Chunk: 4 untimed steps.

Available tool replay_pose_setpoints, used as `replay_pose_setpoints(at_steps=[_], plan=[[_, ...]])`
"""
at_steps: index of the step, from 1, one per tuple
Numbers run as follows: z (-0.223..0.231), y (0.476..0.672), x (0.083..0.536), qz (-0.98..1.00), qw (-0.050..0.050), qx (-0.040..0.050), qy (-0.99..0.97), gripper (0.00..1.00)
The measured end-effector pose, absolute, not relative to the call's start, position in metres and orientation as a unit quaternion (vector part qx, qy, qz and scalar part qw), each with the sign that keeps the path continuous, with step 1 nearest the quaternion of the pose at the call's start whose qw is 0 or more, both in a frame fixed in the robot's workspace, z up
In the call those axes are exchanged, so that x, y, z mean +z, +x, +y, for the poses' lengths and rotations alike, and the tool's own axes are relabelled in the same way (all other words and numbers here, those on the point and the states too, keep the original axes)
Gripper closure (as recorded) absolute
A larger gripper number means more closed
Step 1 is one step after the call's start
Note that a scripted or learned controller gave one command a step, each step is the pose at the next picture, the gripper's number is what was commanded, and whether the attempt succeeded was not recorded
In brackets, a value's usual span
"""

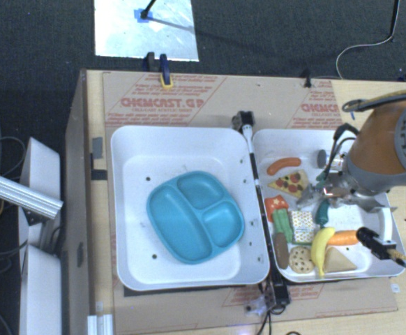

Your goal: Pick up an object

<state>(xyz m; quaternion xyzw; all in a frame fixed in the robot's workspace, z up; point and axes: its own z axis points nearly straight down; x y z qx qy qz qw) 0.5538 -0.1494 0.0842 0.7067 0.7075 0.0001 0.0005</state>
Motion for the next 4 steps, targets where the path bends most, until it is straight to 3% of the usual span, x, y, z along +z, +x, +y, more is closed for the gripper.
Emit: replay_pose_setpoints(at_steps=[1, 2, 3, 4], plan=[[-0.103, 0.653, 0.112, 0.709, 0.002, 0.0020, 0.706, 0.00], [-0.097, 0.598, 0.084, 0.708, 0.000, -0.0003, 0.706, 0.00], [-0.115, 0.568, 0.084, 0.707, 0.000, -0.0003, 0.707, 0.00], [-0.133, 0.632, 0.085, 0.708, 0.001, 0.0004, 0.706, 0.00]])
